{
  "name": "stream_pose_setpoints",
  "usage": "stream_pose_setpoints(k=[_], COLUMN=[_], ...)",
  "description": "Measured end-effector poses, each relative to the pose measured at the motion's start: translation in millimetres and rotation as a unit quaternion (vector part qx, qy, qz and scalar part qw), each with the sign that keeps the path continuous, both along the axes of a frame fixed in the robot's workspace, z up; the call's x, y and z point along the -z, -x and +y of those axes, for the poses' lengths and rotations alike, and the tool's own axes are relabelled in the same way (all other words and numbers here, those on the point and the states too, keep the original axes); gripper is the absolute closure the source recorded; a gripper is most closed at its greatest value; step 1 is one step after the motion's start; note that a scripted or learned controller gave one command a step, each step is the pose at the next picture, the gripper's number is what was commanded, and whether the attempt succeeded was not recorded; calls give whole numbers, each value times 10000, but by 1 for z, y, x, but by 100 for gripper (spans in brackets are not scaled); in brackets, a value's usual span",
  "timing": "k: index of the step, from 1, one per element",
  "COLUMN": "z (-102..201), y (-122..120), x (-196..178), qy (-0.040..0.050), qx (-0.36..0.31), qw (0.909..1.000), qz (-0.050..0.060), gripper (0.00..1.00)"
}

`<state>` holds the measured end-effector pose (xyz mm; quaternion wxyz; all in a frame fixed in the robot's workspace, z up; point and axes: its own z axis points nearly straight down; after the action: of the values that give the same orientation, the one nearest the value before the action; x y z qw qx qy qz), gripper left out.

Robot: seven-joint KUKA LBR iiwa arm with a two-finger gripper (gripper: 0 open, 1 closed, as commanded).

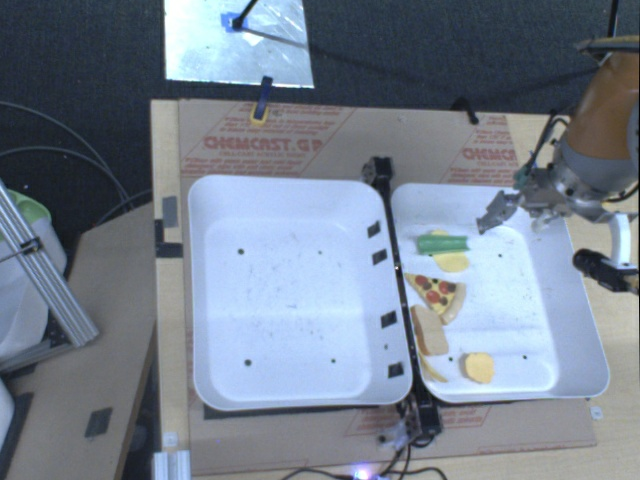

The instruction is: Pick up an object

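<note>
Gripper [497,211] poised above the right bin [560,298], near the green piece [442,242], 1 of 5 toys; finger state cannot be told.

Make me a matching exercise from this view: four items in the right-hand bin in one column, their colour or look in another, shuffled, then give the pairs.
Things:
1. Long piece nearest the pincer
2. Pizza slice
3. Bread slice
4. Round piece near the bin's front edge

Looks:
A. Tan with a light face
B. Green
C. Yellow-orange
D. Red dots on a pale wedge

Pairs: 1-B, 2-D, 3-A, 4-C
</note>
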<state>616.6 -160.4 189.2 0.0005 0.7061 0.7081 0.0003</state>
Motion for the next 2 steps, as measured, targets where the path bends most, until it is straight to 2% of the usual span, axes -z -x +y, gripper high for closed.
stream_pose_setpoints(k=[1,2], z=[67,73], y=[81,125], x=[65,103], qy=[-29,41], qx=[-8,40], qw=[10000,10000], qz=[57,-65], gripper=[0,0])
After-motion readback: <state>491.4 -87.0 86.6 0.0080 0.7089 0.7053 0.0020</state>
